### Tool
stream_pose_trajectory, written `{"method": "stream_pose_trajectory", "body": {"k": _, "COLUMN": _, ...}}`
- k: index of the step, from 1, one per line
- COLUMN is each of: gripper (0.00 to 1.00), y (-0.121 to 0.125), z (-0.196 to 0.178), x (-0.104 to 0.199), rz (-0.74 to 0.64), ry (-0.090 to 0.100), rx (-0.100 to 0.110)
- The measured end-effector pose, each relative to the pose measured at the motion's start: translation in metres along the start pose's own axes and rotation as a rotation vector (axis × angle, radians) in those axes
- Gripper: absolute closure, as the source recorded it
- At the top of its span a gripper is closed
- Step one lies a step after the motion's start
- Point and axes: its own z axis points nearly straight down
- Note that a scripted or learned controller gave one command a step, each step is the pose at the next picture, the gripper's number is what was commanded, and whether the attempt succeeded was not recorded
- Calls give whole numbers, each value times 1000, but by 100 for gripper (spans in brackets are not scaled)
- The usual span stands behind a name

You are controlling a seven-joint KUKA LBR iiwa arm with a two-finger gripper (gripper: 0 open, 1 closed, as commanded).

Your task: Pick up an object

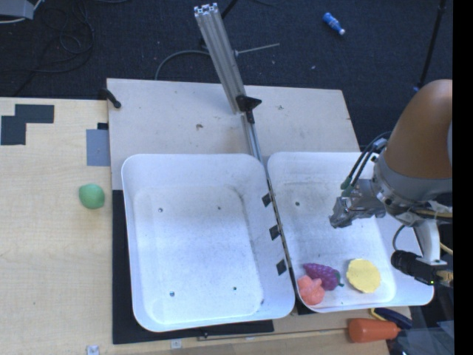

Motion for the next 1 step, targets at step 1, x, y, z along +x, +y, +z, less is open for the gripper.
{"method": "stream_pose_trajectory", "body": {"k": 1, "gripper": 100, "y": -4, "z": 9, "x": 43, "rz": 1, "ry": 0, "rx": 1}}
